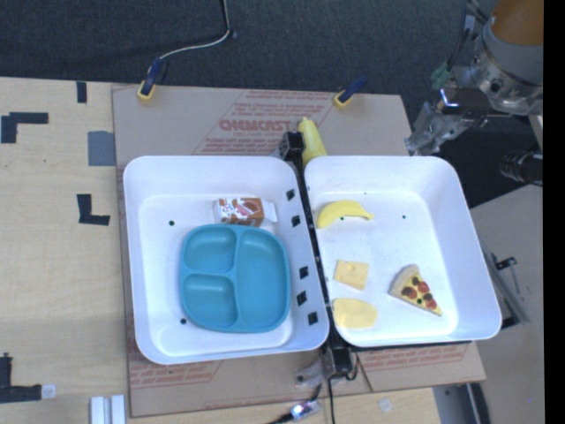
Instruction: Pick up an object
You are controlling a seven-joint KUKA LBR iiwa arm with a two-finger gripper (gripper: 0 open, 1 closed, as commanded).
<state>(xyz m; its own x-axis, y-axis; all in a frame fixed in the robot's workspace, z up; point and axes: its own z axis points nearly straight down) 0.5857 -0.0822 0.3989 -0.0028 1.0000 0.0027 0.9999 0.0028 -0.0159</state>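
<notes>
Candidate objects: four small food pieces lie in the right bin (pixel 459 237), at the centre-right of the frame, all well apart from the hand (pixel 434 129).
Banana: the banana (pixel 342 212) lies near the bin's left wall, upper part; fingers coming down there could strike the wall or the divider clips between the bins.
Cheese square: the cheese square (pixel 352 275) lies flat below the banana; being thin, it could slip out of a pinch, or the fingers could scrape the bin floor first.
Yellow piece: the yellow piece (pixel 354 313) sits just below the cheese square, near the lower left corner; a grasp aimed at one could nudge the other.
Pizza slice: the pizza slice (pixel 416 291) lies at the lower right, tilted; its wedge shape may squirt sideways if pinched across the slant.
Left bin: the left bin (pixel 146 193) holds a blue divided plate (pixel 236 277) and a small packet (pixel 240 210) touching the plate's upper edge; both are far from the hand and awkward to pinch.
Hand: at the upper right of the frame, outside the right bin's upper right corner, above the worktop; nothing shows between its fingers, and how far they are spread I cannot tell.
Main risk: the descent has to clear the bin's raised rim; a low sweep inward could catch it and shift the bin.
</notes>
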